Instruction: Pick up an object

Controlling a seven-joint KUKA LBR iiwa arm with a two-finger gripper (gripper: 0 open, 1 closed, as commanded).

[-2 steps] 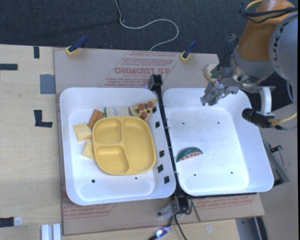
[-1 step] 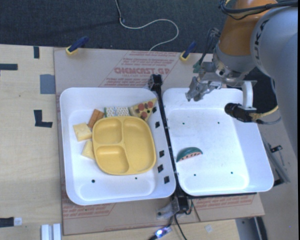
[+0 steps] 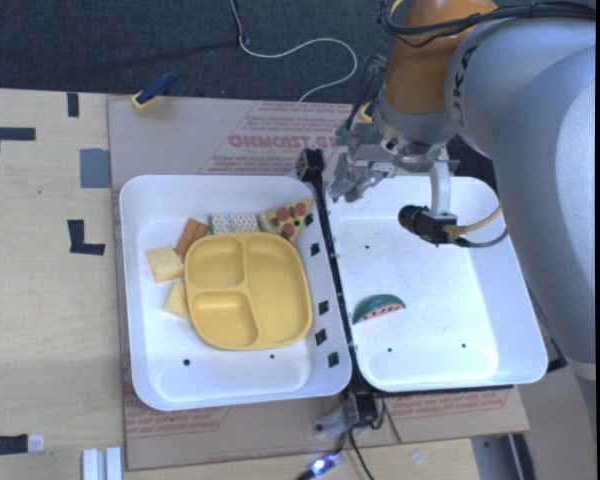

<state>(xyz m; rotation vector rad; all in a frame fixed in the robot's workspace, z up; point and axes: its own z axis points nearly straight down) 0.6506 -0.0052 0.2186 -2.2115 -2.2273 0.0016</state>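
The gripper (image 3: pixel 352 183) hangs above the right bin (image 3: pixel 480 308), near the yellow plate (image 3: pixel 248 290).

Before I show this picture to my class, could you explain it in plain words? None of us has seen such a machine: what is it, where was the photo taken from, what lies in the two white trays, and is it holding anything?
The camera looks down from above, at a slant. The big grey and orange shape is a robot arm reaching in from the right. At its tip is a gripper, a two-finger claw, hovering near the far end of the wall between the two trays. Nothing can be seen between its fingers.

The left bin holds a yellow divided plate with small toy food pieces tucked around its far and left edges. The right bin holds one watermelon-slice toy. The arm's job is to pick something up.
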